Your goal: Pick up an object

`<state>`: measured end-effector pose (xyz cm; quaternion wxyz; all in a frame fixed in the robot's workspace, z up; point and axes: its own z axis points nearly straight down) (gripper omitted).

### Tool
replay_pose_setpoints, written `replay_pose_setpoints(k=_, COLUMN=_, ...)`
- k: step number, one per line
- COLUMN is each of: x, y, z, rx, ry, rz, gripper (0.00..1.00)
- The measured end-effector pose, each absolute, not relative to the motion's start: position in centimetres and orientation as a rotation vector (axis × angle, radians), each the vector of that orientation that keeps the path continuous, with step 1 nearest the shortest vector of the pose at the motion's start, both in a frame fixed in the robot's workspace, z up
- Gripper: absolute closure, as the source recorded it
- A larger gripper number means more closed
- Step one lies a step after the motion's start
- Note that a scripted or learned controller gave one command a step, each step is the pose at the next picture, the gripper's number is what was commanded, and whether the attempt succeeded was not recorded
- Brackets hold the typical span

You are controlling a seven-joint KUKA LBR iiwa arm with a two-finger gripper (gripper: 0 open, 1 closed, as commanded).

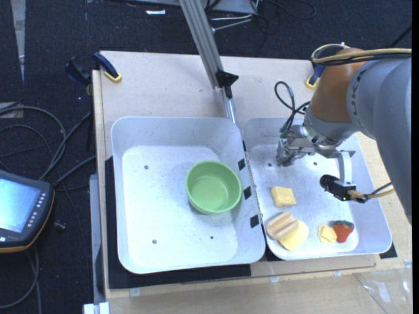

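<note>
My gripper (pixel 285 157) hangs over the back part of the right bin (pixel 366 231), pointing down near the bin floor. Nothing shows between its fingers. A pale yellow block (pixel 283 195) lies just in front of it, a short way toward the camera. Further forward lie a tan bread-like piece (pixel 280 223) touching a yellow rounded piece (pixel 295 235). At the bin's front right sit a small yellow chunk (pixel 326 233) and a red strawberry (pixel 343 229) side by side.
A green bowl (pixel 213 187) stands in the left bin (pixel 134 175), near the divider between the bins. A slanted metal pole (pixel 203 34) rises from the bench behind the bins. Cables loop beside the wrist (pixel 285 97).
</note>
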<state>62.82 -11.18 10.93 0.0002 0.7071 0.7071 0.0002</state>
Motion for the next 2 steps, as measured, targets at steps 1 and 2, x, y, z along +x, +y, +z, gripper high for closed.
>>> replay_pose_setpoints(k=1, x=62.8, y=-11.2, z=17.2, rx=2.218, ry=2.219, rz=0.005, gripper=1.00)
replay_pose_setpoints(k=2, x=62.6, y=-10.2, z=22.2, rx=2.218, ry=2.220, rz=0.004, gripper=1.00)
